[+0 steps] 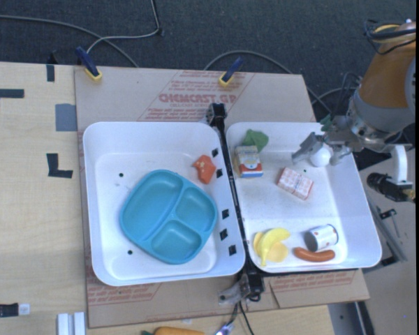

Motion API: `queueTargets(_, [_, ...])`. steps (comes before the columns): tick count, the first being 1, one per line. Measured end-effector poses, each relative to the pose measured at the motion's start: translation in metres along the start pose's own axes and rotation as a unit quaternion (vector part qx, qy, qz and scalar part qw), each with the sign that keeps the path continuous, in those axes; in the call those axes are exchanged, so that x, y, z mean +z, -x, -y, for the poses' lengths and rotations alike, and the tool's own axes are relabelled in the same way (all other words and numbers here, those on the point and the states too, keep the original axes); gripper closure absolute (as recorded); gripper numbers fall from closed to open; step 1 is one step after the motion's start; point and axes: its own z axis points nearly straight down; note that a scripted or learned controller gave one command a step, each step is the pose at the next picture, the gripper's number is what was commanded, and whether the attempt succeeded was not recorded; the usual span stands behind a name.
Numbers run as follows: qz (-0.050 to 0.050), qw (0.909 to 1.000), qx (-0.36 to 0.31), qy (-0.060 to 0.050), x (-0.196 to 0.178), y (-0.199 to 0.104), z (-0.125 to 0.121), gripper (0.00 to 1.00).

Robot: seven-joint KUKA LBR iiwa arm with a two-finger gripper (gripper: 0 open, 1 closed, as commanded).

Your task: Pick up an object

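Observation:
My gripper (pixel 316 151) hangs over the back right part of the right bin (pixel 356 208), on the grey arm with the orange band (pixel 394 61). A pink and white waffle-like block (pixel 295 183) lies just below and left of it, apart from it. Further left are a small red and white toy carton (pixel 249 165) and a green soft item (pixel 255 140). Near the bin's front lie a yellow banana (pixel 271 244), a red sausage (pixel 313 255) and a small tin (pixel 322 237). I see nothing held in the gripper.
The left bin (pixel 98 187) holds a blue divided plate (pixel 169 216) and a small orange item (pixel 204 168) by the dividing wall. Both bins rest on cardboard (pixel 126 96) clamped at the back. Cables run behind the bench.

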Motion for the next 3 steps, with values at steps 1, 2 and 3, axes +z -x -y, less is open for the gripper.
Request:
queueTargets(1, [0.000, 1.0000, -0.001, -0.001, 0.086, -0.008, -0.015, 0.00])
queueTargets(2, [0.004, 1.0000, 0.000, 0.006, 0.132, -0.006, -0.036, 0.00])
queueTargets(3, [0.004, 0.9999, -0.001, 0.011, 0.119, -0.007, -0.039, 1.00])
